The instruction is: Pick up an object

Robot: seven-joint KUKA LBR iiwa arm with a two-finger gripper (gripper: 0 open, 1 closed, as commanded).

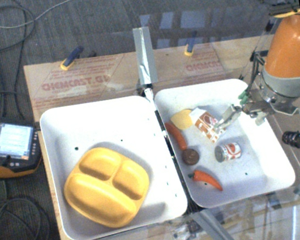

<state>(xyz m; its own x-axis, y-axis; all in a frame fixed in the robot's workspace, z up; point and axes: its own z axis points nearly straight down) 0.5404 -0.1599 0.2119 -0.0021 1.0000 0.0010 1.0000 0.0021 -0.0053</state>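
Note:
The right bin (274,175) holds several small objects. A white and orange carton (204,122) lies near its middle, tilted, beside a pale yellow rounded fruit (181,119). A red sausage-like piece (177,135) lies along the left wall. A brown round disc (190,156), a small can on its side (228,151) and an orange carrot (207,178) lie nearer the front. My gripper (220,125) reaches in from the right, low over the bin, its tip at the carton's right edge. Whether it touches the carton I cannot tell.
The left bin (59,127) holds a large yellow sectioned plate (107,186). A metal post (143,54) stands behind the ridge where the two bins meet. A teach pendant (8,147) lies left of the bench. Cables hang beside my wrist (262,105).

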